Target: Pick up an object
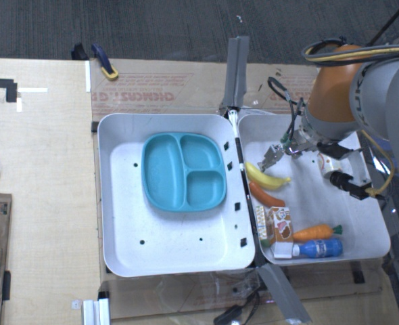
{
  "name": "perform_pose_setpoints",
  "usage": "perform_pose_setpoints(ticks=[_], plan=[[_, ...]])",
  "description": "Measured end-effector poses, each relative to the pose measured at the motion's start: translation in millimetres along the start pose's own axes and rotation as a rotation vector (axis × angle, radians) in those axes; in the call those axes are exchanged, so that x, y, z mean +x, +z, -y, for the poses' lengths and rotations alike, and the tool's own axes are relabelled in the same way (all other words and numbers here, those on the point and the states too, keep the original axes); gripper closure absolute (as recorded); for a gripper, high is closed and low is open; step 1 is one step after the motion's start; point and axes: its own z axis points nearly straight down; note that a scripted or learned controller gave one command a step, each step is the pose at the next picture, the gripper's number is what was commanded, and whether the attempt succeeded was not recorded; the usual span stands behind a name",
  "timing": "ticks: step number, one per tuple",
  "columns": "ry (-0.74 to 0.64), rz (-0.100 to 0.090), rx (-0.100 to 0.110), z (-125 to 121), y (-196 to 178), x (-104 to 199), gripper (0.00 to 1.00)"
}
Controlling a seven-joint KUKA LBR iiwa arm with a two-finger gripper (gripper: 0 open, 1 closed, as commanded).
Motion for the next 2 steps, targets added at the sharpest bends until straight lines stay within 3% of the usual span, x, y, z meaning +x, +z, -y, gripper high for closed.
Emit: perform_pose_setpoints(ticks=[1,2], plan=[[-0.08,0.0,0.001,10.3,0.5,0.4,0.0],[-0.389,0.001,-0.002,8.6,-99.6,42.5,0.0]])
